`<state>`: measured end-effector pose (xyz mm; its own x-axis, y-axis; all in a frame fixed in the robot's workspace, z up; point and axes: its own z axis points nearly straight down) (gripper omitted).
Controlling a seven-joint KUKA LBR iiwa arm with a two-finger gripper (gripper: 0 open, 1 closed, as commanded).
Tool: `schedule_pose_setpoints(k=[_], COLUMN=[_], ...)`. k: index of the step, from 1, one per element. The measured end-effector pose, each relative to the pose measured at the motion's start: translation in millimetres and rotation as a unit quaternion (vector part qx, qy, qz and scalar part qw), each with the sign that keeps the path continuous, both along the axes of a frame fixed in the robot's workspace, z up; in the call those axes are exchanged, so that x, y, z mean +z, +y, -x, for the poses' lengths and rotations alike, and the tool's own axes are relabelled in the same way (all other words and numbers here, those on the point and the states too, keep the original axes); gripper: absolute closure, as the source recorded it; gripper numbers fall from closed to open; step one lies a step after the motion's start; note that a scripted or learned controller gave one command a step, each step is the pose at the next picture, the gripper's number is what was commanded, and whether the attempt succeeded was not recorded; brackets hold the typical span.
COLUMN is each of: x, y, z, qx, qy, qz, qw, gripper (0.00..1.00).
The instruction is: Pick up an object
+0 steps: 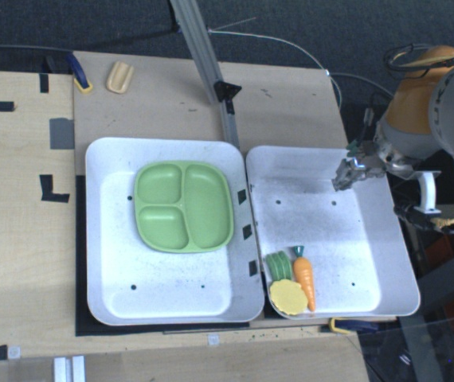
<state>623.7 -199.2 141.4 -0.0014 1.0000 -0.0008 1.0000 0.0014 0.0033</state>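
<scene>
- Camera view. Nearest the camera: yellow round piece [288, 297] in the right bin [370, 237], at its near-left corner, lying against the near wall.
- Toy carrot [304, 282] just beside it, touching its right edge; orange body runs lengthwise toward the near edge, green top pointing to the far side.
- Green ribbed piece [279, 266] lies at the carrot's left, close to the bin's left wall, touching or nearly touching the yellow piece; contact not clear.
- Left bin [107, 237]: green divided plate [185, 206], three compartments, flat on the floor in the far-centre part. Compartments bare.
- Gripper [345, 177] sits over the right bin's far-right area, near the far edge, well apart from the toy cluster. Nothing seen between its tips. Open or closed: cannot tell at this resolution.
- Arm [418, 110] enters from the right, orange band above the wrist.
- Bench [163, 94], far-left area: small tan block [119, 77] beside a blue-and-yellow item [80, 72].
- Grey pole [203, 50] slants across the bench's far edge toward the seam between the bins.
</scene>
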Motion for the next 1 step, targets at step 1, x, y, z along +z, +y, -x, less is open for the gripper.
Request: schedule_pose_setpoints(k=[1], x=[49.8], y=[-2.5], z=[-10.5], qx=[0.0], qy=[-0.001], qz=[0.0004], qw=[1.0], gripper=[1.0])
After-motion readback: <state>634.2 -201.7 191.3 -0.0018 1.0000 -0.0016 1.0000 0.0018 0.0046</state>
